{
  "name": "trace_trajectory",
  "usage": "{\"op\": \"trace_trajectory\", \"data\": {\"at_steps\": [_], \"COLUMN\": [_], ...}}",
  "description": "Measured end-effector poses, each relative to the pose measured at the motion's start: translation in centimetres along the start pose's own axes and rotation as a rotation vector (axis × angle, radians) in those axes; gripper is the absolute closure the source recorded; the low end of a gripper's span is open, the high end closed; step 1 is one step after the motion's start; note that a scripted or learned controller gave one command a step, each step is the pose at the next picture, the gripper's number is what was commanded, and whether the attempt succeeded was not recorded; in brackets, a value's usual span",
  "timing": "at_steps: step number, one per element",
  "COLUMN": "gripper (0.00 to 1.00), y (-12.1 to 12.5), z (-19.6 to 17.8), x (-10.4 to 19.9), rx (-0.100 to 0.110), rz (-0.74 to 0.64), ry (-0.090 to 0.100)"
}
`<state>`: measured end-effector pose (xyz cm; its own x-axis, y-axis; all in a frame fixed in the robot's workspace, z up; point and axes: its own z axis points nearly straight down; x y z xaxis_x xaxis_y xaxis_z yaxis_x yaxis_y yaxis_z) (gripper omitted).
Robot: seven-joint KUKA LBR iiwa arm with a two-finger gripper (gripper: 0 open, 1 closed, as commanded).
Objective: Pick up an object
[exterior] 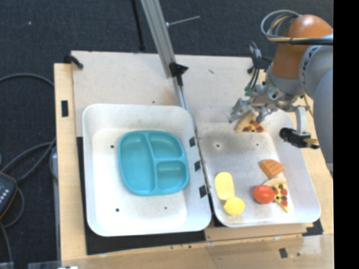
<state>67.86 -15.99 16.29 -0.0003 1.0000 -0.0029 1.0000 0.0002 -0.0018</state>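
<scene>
Pizza-slice toy (251,126), a tan wedge with red spots, lies at the far edge of the right-hand shallow white bin (235,144), directly under the grey two-finger gripper (247,112); whether the jaws are spread or closed on it cannot be told. Nearer in that bin sit a yellow rounded block (224,184), a yellow ball (234,206), a red tomato (262,194), an orange waffle piece (271,167) and a second pizza wedge (281,194). A teal divided plastic plate (152,162) rests in the left white bin (101,150).
</scene>
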Motion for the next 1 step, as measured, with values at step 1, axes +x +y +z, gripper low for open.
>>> {"op": "trace_trajectory", "data": {"at_steps": [1], "gripper": [0.00], "y": [-0.84], "z": [5.98], "x": [0.03], "rx": [0.005], "rz": [0.001], "ry": [0.001]}}
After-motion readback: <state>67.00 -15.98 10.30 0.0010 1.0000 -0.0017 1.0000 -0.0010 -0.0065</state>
